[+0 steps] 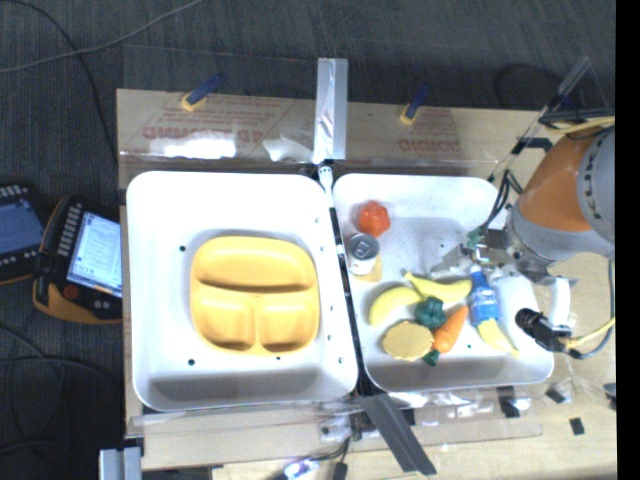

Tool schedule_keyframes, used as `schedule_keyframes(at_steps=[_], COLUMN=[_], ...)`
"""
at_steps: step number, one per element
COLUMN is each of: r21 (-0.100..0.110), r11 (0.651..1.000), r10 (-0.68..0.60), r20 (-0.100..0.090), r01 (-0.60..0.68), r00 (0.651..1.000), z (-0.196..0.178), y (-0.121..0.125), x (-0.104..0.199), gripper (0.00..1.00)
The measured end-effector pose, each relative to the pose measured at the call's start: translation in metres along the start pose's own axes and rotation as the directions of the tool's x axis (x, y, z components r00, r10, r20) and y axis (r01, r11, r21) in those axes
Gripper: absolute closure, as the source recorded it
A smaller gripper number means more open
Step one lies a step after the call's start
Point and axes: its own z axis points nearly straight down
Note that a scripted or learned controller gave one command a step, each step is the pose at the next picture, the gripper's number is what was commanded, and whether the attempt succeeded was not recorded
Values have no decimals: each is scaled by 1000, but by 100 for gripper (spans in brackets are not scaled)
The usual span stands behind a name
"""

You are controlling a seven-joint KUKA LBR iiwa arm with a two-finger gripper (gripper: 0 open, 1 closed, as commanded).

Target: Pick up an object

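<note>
The right bin (420, 196) holds several toy foods. A red tomato (373, 217) lies at the back left with a small can (362, 254) just in front of it. Two yellow bananas (392, 302) (441, 288), a green broccoli piece (430, 313), an orange carrot (449, 329) and a tan round cookie (405, 341) crowd the front. A blue bottle (484, 299) lies at the right over a yellow piece (498, 332). My gripper (478, 251) is low in the right bin, just behind the blue bottle and to the right of the bananas.
The left bin (160, 218) holds a yellow divided tray (256, 293). The grey arm with its orange band (560, 190) covers the right bin's right rim. A handheld pendant (75, 263) lies left of the bench. Cables (575, 340) hang at the right.
</note>
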Motion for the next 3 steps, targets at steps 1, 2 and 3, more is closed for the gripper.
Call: schedule_keyframes(at_steps=[1, 2, 3], r21=[-6, 22, -21], r11=[993, 944, 992], r10=[118, 329, 124], r20=[1, 14, 0], r01=[-118, -329, -124], r00=[993, 944, 992], z=[0, -41, -8], y=[-24, -37, -45], x=[3, 35, 16], gripper=[0, 0, 0])
